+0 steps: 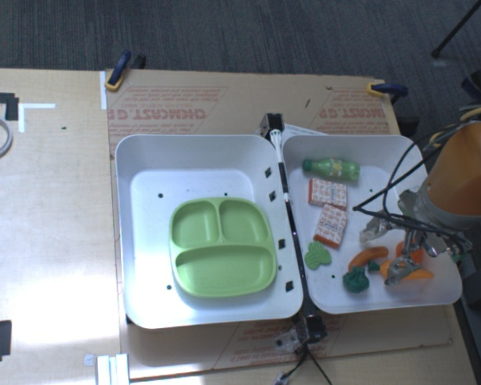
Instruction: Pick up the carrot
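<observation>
Carrot (369, 256) lies in the right bin (349, 301), beside green broccoli (355, 280); tool (401, 265) is low over the bin's right end among orange pieces, whether it grips anything I cannot tell

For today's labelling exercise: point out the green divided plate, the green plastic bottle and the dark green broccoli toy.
green divided plate (222, 247): camera view, on the ridge between compartments.
green plastic bottle (332, 168): camera view, mid-body.
dark green broccoli toy (355, 280): camera view, on its head.

End effector (402, 268) low in the right bin (369, 297) beside the carrot (369, 256)
</observation>
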`<state>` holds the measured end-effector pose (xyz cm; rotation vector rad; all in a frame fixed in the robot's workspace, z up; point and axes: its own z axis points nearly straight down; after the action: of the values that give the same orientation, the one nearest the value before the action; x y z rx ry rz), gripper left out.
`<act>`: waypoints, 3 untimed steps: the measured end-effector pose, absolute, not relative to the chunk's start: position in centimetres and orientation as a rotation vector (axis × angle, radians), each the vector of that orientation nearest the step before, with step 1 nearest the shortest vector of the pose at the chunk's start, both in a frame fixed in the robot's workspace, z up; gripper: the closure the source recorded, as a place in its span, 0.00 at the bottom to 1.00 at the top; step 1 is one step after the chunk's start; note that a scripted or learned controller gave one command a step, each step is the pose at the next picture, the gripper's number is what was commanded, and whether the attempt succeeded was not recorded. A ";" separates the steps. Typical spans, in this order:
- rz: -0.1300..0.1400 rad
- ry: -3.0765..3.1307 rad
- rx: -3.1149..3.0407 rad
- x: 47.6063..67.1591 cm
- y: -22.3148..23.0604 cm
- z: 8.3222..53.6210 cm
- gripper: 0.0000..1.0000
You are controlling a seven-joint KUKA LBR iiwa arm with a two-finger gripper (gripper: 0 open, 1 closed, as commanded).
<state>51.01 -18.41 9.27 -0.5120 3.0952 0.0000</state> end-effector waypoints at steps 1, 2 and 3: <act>0.001 3.104 -0.473 48.6 -16.4 9.2 0.00; -0.001 2.965 -1.026 48.9 -18.0 9.3 0.00; -0.001 2.938 -1.103 48.7 -17.4 9.3 0.00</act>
<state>48.74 -17.44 9.26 -1.1032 2.9379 -0.0009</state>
